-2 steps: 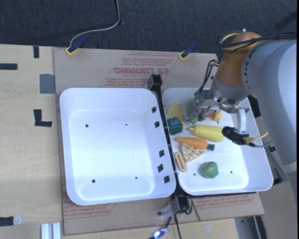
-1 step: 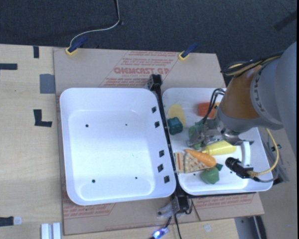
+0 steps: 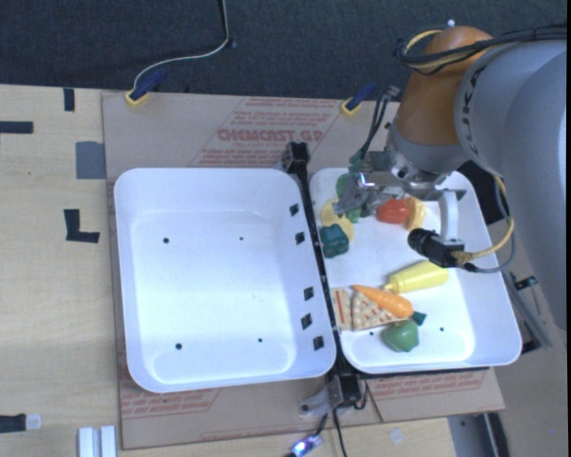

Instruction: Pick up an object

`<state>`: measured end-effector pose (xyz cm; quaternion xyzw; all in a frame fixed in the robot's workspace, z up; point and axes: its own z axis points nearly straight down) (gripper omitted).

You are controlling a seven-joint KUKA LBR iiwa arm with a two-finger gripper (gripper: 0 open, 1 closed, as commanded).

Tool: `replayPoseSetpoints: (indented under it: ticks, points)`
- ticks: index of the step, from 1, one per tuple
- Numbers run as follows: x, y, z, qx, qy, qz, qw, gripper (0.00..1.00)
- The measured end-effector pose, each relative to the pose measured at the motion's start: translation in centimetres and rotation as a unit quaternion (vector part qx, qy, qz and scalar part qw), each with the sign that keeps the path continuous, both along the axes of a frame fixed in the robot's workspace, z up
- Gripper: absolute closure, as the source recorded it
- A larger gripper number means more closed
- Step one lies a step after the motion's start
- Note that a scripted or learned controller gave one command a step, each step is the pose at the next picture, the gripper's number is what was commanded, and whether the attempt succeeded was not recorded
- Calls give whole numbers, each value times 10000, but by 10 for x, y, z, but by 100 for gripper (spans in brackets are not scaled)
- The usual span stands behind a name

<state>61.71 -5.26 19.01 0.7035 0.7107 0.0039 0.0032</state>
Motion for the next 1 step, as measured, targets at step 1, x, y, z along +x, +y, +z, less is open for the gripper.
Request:
replayPoseSetpoints:
  ticks: [1]
  points:
    - [40,88,-7,11,53,2,10000,100]
